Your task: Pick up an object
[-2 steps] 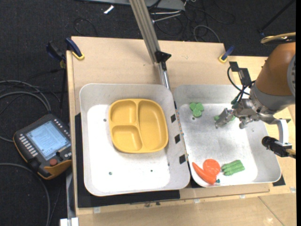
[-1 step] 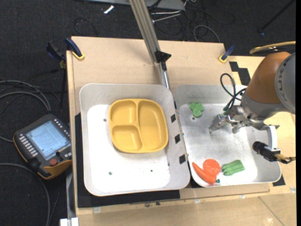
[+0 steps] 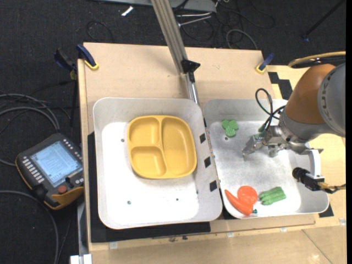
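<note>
I see my gripper low over the right bin; whether it grips anything, I cannot tell. A small green toy lies just beside it, toward the divided yellow plate.

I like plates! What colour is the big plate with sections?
Yellow. The divided plate shows clearly in the camera view.
</note>
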Tool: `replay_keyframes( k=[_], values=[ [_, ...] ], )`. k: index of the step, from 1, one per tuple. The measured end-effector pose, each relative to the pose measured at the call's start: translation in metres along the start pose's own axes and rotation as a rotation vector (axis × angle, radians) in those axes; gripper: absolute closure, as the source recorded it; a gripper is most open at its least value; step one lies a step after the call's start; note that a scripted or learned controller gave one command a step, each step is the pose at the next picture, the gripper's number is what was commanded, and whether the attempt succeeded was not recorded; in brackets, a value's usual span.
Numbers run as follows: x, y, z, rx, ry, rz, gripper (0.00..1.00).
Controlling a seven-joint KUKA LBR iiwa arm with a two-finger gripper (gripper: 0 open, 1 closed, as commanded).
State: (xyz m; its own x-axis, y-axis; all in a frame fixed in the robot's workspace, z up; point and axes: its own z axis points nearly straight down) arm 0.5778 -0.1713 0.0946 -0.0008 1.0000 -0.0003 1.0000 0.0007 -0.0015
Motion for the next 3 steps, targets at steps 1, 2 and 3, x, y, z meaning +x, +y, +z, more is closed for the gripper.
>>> replay_keyframes(
  k=[1,2,3],
  values=[
    [0.000,0.001,-0.011,-0.003,-0.001,0.000,1.00],
    [-0.001,0.000,-0.075,-0.008,-0.002,-0.001,1.00],
    [0.001,-0.005,-0.120,-0.008,-0.002,-0.001,1.00]
  ],
)
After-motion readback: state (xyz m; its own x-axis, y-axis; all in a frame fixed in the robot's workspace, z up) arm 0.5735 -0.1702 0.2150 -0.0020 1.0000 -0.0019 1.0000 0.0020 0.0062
